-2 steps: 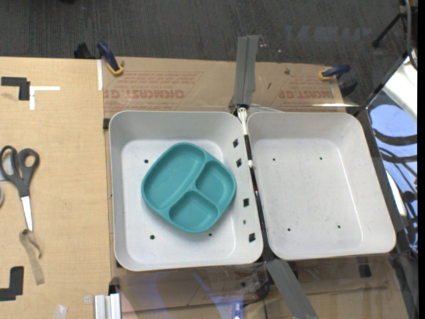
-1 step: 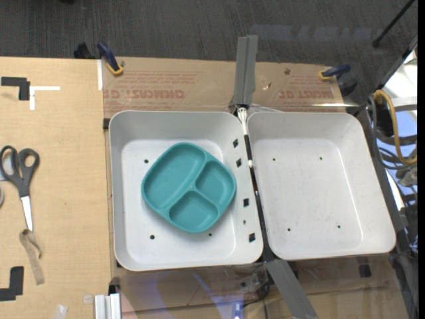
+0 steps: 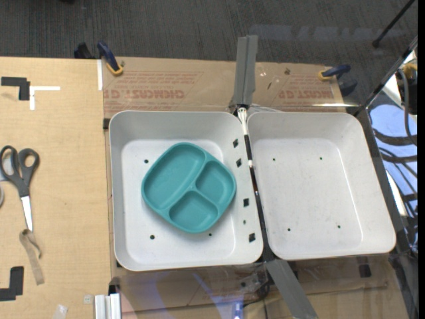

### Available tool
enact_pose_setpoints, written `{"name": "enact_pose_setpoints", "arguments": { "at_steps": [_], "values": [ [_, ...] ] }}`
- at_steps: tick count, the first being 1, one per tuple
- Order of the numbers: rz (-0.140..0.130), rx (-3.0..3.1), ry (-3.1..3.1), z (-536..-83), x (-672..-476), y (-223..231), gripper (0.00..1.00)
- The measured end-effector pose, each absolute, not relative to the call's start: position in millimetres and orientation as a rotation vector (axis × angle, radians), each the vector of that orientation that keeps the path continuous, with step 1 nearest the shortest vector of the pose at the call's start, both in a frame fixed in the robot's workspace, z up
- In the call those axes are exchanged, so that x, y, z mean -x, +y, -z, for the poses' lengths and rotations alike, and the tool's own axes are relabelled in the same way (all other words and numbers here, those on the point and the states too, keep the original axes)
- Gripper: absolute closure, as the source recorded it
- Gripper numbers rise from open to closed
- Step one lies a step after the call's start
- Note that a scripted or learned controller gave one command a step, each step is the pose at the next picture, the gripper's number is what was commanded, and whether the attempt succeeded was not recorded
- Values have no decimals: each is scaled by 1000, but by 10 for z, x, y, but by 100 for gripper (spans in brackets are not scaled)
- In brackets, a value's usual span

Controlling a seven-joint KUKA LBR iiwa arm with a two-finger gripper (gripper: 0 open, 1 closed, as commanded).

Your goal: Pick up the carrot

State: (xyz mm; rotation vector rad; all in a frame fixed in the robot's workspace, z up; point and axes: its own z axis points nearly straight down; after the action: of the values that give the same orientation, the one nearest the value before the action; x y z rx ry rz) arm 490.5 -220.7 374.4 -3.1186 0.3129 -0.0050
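A teal divided plate (image 3: 189, 187) with three compartments lies in the left white bin (image 3: 126, 244). Nothing lies in its compartments. The right white bin (image 3: 372, 238) shows a bare floor with a few small dark marks.
Scissors (image 3: 20, 171) lie on the wooden bench at far left, with a strap below them. Blue clamps (image 3: 109, 57) hold the cardboard behind the bins. A grey post (image 3: 244, 72) stands between the bins at the back. Cables hang at the right edge.
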Motion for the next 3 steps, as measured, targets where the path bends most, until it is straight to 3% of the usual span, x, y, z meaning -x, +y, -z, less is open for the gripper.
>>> {"name": "enact_pose_setpoints", "arguments": {
  "at_steps": [3],
  "values": [
    [24, 3094, 302, -4016, -4970, -2146, 100]
  ]
}}
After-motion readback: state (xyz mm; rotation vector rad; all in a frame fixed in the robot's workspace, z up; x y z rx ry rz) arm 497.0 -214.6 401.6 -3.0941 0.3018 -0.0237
